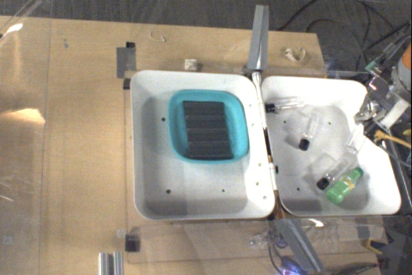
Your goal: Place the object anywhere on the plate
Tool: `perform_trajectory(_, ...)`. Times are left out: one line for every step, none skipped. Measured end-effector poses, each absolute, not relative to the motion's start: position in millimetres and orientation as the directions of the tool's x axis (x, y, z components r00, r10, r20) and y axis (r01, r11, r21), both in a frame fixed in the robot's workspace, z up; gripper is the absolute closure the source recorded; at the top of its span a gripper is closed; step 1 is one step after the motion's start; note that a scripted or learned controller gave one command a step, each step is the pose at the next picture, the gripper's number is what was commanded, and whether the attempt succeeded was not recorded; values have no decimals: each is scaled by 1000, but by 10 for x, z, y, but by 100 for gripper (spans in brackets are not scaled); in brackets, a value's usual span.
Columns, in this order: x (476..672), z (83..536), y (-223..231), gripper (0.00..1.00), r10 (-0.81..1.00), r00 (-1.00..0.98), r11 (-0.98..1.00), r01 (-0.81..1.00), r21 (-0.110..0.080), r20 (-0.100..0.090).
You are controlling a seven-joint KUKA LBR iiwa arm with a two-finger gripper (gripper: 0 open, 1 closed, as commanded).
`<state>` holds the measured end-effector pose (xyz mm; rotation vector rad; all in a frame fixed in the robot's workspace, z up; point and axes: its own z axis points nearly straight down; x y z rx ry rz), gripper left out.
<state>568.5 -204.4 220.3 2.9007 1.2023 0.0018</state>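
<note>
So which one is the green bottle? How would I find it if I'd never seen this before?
Look at the two white bins side by side and pick the right bin, not the one with the blue plate. Go to its near corner, where the green bottle lies on its side. The other bottles around it are clear; it is the only one with bright green in it.

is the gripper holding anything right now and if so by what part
Cannot tell. The gripper sits at the right bin's edge; the bottles lie apart from it.
</note>
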Motion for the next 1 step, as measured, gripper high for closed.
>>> perform_trajectory(5311, 1815, -1639, 100, 762, 648, -648, 762, 1, 2)
